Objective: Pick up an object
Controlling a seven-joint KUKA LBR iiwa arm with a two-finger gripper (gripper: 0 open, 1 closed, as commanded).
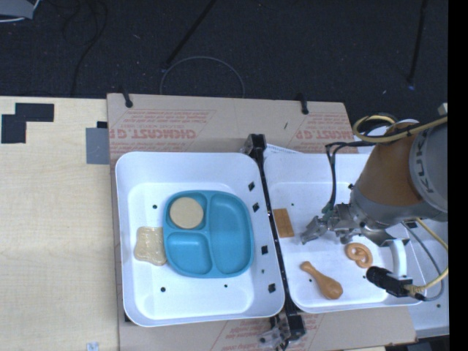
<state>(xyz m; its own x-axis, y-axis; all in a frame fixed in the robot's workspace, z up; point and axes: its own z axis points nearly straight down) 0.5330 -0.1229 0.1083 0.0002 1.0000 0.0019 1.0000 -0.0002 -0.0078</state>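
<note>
My gripper [319, 229] hangs low in the right bin [307, 174], near its middle, with the grey and orange arm [398, 178] reaching in from the right. A small brown rectangular block [282, 223] lies just left of the gripper, by the bin's left wall. A tan drumstick-shaped piece [322, 279] lies below the gripper near the front wall. An orange pretzel-like ring [358, 254] rests to the gripper's lower right, partly under the wrist. Nothing shows held in the gripper.
The left bin [146, 174] holds a blue divided plate [219, 251] with a round tan disc [186, 212] in its upper left compartment. A pale beige slice [150, 246] lies against the plate's left edge. A black divider [267, 232] separates the bins.
</note>
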